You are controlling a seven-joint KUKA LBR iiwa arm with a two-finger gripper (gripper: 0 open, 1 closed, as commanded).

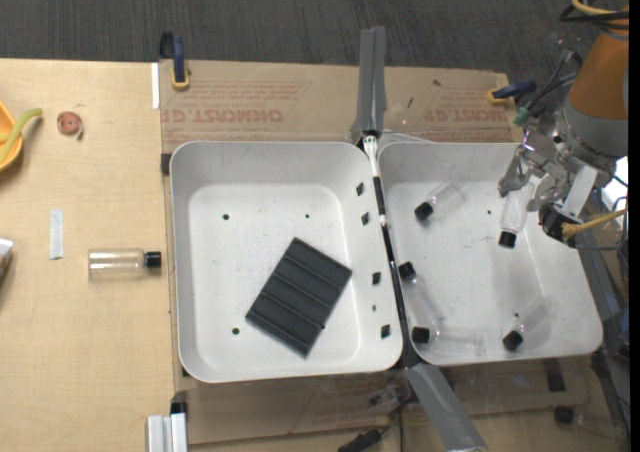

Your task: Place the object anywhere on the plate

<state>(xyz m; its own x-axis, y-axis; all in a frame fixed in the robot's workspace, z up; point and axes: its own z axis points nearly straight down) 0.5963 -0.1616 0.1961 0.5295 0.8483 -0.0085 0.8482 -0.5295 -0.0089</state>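
Ribbed dark rectangular plate (299,296) lies tilted in left bin (200,165). Gripper (513,202) pinches clear black-capped vial (510,220) above right bin (570,340). Cardboard (240,105) print, seen reversed, reads "CHEMCAST GP"

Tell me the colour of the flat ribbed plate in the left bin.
The flat ribbed plate is dark grey, almost black, seen in the camera view.
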